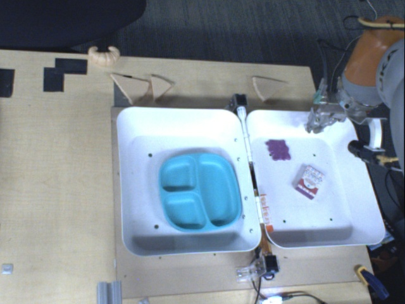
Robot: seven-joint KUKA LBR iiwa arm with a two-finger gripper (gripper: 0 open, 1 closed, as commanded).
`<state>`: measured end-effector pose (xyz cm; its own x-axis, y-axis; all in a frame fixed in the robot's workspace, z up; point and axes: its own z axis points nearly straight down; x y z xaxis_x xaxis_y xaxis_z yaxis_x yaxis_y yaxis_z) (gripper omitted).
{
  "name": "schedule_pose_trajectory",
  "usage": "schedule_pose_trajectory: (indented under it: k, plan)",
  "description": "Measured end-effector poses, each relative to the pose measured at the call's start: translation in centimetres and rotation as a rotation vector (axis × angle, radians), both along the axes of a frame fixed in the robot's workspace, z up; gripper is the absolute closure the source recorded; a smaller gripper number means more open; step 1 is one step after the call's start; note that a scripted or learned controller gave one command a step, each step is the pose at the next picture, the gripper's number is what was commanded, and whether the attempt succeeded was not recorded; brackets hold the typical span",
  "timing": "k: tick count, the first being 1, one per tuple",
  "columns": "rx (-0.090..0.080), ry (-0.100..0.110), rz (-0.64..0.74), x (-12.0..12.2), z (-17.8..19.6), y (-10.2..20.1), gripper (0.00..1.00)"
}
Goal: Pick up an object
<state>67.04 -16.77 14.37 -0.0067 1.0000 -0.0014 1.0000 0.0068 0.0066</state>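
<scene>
Lying nearest in the right bin point(364, 223), a small red-and-white packet point(309, 181) rests well apart from the gripper point(318, 123). Farther back sits a purple clump point(278, 149). Beyond both, the gripper hangs over this bin's far rim, holding nothing; how its fingers stand, I cannot tell.

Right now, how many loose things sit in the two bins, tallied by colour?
Blue: 1, the tray in the left bin.
Purple: 1, the purple item in the right bin.
Red and white: 1, the packet in the right bin.
Total: 3.
</scene>
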Motion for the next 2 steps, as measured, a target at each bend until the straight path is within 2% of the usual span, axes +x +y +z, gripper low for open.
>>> schedule_pose_trajectory:
  k: [1, 2]
  plan:
    - [0.001, 0.001, 0.001, -0.03, 4.33, 3.94, 1.0]
    - [0.001, 0.002, 0.0, -0.08, 4.27, 3.88, 0.0]
